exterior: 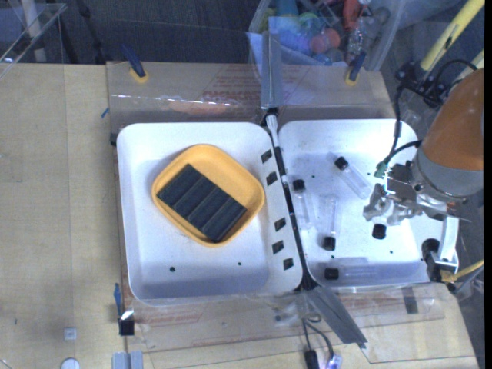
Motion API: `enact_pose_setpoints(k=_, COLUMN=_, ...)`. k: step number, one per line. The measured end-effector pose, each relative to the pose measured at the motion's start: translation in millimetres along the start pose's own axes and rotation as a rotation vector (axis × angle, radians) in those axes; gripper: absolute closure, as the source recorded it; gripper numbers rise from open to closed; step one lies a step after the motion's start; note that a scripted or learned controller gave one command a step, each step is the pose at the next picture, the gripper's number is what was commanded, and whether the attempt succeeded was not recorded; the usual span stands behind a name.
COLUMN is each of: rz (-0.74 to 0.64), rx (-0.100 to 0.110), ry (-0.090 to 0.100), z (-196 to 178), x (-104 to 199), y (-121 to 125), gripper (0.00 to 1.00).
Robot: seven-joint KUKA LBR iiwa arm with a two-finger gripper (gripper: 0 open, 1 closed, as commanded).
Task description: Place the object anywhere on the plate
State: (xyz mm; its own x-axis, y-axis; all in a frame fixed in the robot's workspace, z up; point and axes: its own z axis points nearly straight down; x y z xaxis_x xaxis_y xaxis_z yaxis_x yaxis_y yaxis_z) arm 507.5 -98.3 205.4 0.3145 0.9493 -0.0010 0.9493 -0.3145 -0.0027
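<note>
- On the left side of the bench [46,206], a shallow white bin [138,206] holds a yellow plate [223,160] with rounded corners, turned at a slant
- On that plate lies a black ribbed slab [204,200], flat, wholly inside the rim and covering most of the plate's floor
- Just beside it on the right, the second white bin [361,141] touches the first along a shared wall [277,198] that carries a row of small black marks
- Scattered on the floor of the right bin are several clear tubes with black caps: one tube [350,174] near the middle lies slantwise, another [329,221] lies closer to the front with its cap toward the viewer, a third [298,198] lies beside the shared wall, and a fourth [354,269] lies along the front wall
- Over the right part of that bin, the grey arm [461,141] with its orange band reaches in from the right edge
- At its end, the claw [382,210] hangs low above the bin floor, well apart from the plate
- Whether the claw is open or closed cannot be told from this angle, and nothing can be made out in its hold
- Just below the claw, a small black piece [378,231] shows against the white floor; whether the claw touches it cannot be told
- Behind the bins, a clear box [330,14] holds a jumble of coloured items
</note>
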Motion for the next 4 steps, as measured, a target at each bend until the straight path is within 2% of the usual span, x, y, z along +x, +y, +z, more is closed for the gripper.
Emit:
enact_pose_setpoints(k=1, rz=-0.204, rx=-0.003, ry=0.000, z=8, x=42, y=52, gripper=1.00)
enact_pose_setpoints(k=2, rz=-0.311, rx=-0.003, ry=-0.001, z=-11, x=81, y=109, gripper=1.00)
enact_pose_setpoints(k=3, rz=-0.498, rx=-0.006, ry=-0.001, z=0, x=111, y=126, gripper=1.00)
enact_pose_setpoints(k=4, rz=-0.717, rx=-0.003, ry=0.000, z=5, x=150, y=118, gripper=1.00)
